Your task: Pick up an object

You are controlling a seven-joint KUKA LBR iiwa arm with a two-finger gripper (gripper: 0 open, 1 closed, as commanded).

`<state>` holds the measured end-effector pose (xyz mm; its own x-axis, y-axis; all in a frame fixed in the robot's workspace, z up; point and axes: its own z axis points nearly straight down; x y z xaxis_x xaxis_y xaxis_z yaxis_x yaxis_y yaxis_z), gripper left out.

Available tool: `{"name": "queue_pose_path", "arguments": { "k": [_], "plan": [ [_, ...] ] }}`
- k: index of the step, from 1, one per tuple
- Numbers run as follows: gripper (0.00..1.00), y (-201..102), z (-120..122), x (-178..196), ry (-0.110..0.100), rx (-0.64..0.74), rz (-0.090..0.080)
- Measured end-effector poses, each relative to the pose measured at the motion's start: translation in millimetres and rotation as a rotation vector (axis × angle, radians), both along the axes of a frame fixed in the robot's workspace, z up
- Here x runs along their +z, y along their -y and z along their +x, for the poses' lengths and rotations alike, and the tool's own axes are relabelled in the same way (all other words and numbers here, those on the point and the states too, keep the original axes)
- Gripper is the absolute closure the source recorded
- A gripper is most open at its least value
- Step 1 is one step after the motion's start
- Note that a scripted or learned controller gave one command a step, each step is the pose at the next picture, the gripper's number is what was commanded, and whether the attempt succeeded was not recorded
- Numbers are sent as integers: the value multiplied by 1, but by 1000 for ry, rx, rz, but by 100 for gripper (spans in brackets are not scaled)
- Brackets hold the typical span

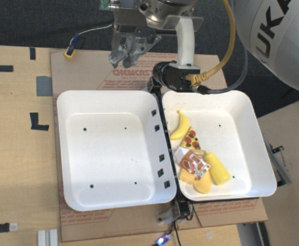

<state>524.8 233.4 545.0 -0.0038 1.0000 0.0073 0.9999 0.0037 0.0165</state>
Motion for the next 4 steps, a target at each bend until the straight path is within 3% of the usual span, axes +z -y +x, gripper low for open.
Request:
{"name": "queue_pose_path", "arguments": {
  "k": [1,2,3,4],
  "plan": [
    [100,0,-43,-30,-21,-1,-9],
    [100,0,-41,-10,-16,-2,-7],
    [100,0,-42,-120,-29,-3,-14],
    [100,0,-41,-137,-20,-2,-10]
  ]
}}
